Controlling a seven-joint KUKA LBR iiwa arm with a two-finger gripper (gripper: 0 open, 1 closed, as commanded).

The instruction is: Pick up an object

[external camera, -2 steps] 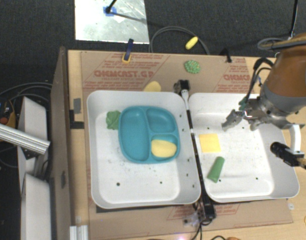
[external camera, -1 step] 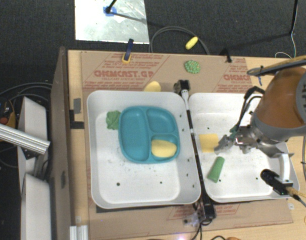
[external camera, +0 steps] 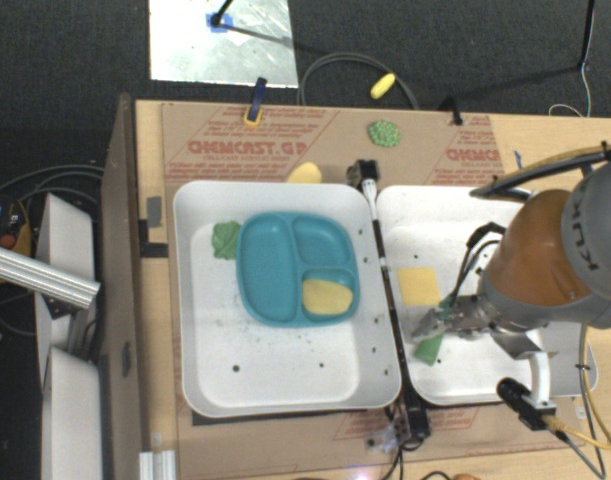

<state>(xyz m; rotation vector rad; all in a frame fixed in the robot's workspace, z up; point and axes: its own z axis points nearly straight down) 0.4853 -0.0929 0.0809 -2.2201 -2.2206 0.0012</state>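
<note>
In the right bin (external camera: 485, 218), my gripper (external camera: 432, 325) reaches in low from the right, near the bin's left wall. A small green piece (external camera: 428, 349) lies on the bin floor right under and in front of its tip; I cannot tell whether it is held. A flat yellow square (external camera: 418, 286) lies just beyond the gripper, apart from it. In the left bin (external camera: 200, 368) a teal divided plate (external camera: 275, 268) carries a yellow lump (external camera: 327, 296) in its lower right compartment. A green leafy piece (external camera: 226, 238) rests against the plate's left rim.
The grey arm with its orange band (external camera: 535, 253) covers the right bin's right half. Behind the bins, on the cardboard, sit a yellow piece (external camera: 305, 174) and a green round piece (external camera: 384, 133). A black divider (external camera: 380, 268) runs between the bins.
</note>
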